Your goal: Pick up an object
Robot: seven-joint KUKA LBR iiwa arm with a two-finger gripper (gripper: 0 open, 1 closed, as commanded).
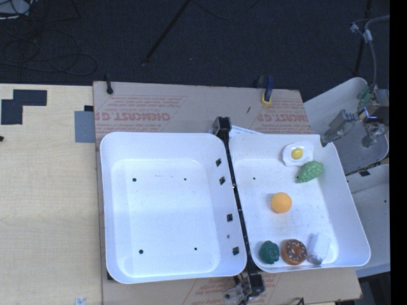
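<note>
The gripper (371, 115) is hanging at the frame's right edge, outside the right bin (356, 230); its grip state is impossible to tell. An orange ball (281, 203) is sitting mid-bin, round and plain, with a fried egg (297, 153) above it.

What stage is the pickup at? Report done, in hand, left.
Done: nothing visibly; the fried egg, green leafy piece, orange ball, dark green lump, doughnut and pale block all lie in the right bin. In hand: nothing seen; the gripper sits beyond that bin's upper right corner. Left: reach in, grasp, lift.
</note>
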